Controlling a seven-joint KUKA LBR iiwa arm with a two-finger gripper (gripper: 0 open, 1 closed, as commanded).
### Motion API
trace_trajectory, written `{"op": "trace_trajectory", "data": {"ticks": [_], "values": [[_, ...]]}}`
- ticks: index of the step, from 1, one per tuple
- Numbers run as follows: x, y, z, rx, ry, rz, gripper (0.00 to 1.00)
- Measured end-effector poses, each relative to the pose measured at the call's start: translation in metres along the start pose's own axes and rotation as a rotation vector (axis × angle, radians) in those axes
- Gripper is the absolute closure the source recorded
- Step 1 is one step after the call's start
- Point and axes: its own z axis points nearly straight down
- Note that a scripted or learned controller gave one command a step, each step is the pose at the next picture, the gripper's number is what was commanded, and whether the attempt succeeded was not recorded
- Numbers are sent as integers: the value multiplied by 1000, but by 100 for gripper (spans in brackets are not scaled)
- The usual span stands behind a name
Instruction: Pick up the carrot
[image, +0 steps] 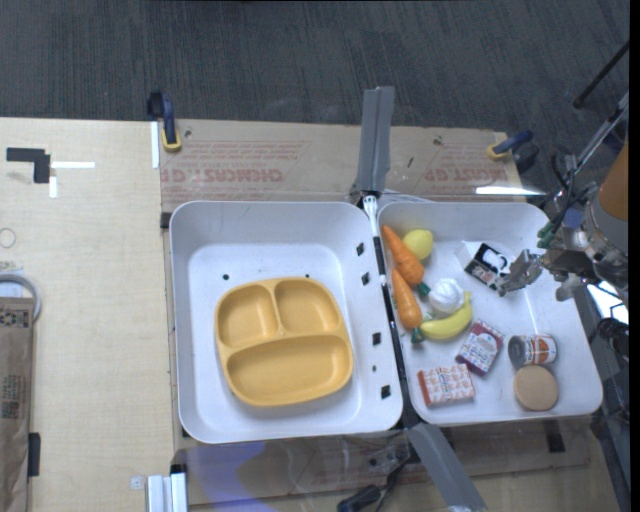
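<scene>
Orange carrots (404, 275) lie end to end along the right bin's (585, 345) nine o'clock wall, so the gripper (520, 272), hovering empty-handed at three o'clock with fingers seemingly parted, should straddle one across its width, avoiding the banana (448, 322).

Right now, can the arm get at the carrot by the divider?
Probably yes. The carrot lies uncovered against the right bin's left wall, open from above. The lemon and banana crowd its right side, so the pincer has little room.
</scene>
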Motion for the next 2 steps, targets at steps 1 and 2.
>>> {"op": "trace_trajectory", "data": {"ticks": [1, 2], "values": [[-15, 66, 131, -1, 0, 263, 0], [-15, 66, 123, 1, 0, 263, 100]]}}
